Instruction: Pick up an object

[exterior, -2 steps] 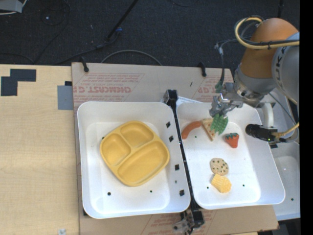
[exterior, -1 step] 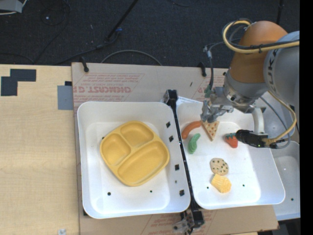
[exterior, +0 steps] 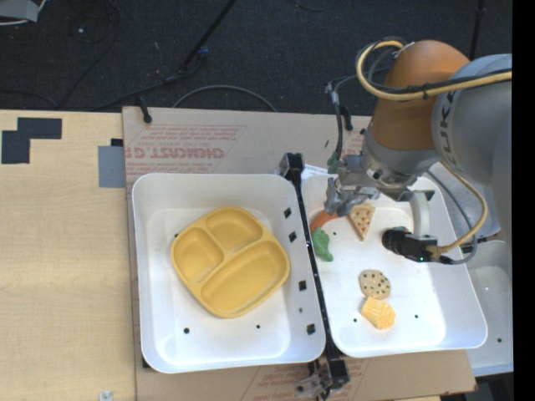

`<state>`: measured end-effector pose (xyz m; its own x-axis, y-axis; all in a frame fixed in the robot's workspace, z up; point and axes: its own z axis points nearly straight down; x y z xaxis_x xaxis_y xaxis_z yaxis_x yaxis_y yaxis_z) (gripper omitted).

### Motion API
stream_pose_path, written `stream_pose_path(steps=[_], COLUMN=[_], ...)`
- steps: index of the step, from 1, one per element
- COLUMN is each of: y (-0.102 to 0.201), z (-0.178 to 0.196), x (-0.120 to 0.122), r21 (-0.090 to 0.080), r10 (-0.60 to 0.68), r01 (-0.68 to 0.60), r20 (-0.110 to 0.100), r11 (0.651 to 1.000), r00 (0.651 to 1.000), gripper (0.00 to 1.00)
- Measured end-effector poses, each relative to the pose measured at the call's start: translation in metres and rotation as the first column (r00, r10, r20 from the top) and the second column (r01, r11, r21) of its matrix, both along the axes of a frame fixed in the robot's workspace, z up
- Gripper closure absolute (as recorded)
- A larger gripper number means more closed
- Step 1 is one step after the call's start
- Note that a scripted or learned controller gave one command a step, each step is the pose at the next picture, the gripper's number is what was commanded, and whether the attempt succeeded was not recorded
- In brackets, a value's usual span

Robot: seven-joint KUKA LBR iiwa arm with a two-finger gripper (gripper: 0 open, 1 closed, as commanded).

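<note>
Arm (exterior: 468, 115): mine, grey, orange band above wrist, entering from the right, bent downward. Gripper (exterior: 341, 200): lowered, pointing down; jaws' state unclear.

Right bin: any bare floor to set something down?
Yes. Right bin: bare floor along the right wall, beside the cookie and yellow waffle. Crowded at the upper left, where the gripper, orange piece, cheese wedge and green piece cluster.

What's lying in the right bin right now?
In the right bin: an orange piece and a cheese wedge by the tool, a green piece, a cookie, a yellow waffle. The arm covers the bin's far part.
</note>
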<state>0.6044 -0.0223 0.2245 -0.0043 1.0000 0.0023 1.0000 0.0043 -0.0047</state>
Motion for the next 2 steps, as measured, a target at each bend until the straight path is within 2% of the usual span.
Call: stream_pose_path(steps=[1, 2], y=[0.057, 0.100], z=[0.003, -0.006], x=[-0.027, -0.045], r21=[0.000, -0.002], r10=[0.001, -0.001], r01=[-0.001, 0.001], r20=[-0.001, -0.002], r11=[1.000, 1.000], r00=[1.000, 1.000], gripper=[1.00, 1.00])
